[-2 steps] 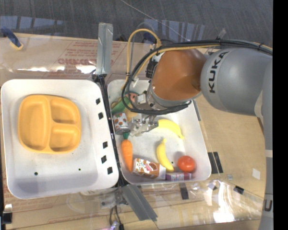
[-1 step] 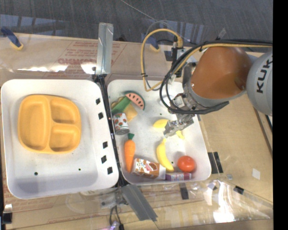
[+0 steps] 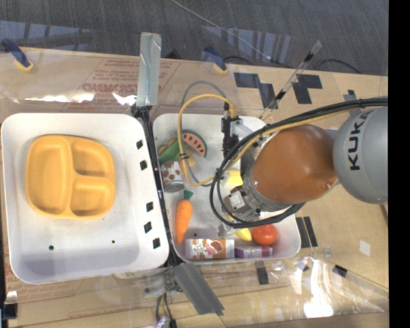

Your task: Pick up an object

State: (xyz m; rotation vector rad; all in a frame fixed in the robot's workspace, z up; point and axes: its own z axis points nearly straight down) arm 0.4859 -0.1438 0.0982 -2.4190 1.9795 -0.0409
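The right bin [image 3: 203,124] holds a carrot [image 3: 183,220], a watermelon slice [image 3: 193,144], a small can [image 3: 173,175], a green item [image 3: 167,149], a red tomato [image 3: 264,235], a yellow piece [image 3: 244,235] and two small cartons [image 3: 210,249] along the near wall. The arm's orange wrist [image 3: 292,165] hangs low over the bin's right half and covers the gripper. A yellow object [image 3: 231,180] peeks out at the wrist's left edge. What lies under the wrist is hidden.
The left bin [image 3: 68,251] carries a yellow divided plate [image 3: 70,175]. Cables [image 3: 191,108] loop over the right bin's far side. A grey tape strip [image 3: 149,67] runs between the bins at the back. Cardboard and plastic sheeting surround both bins.
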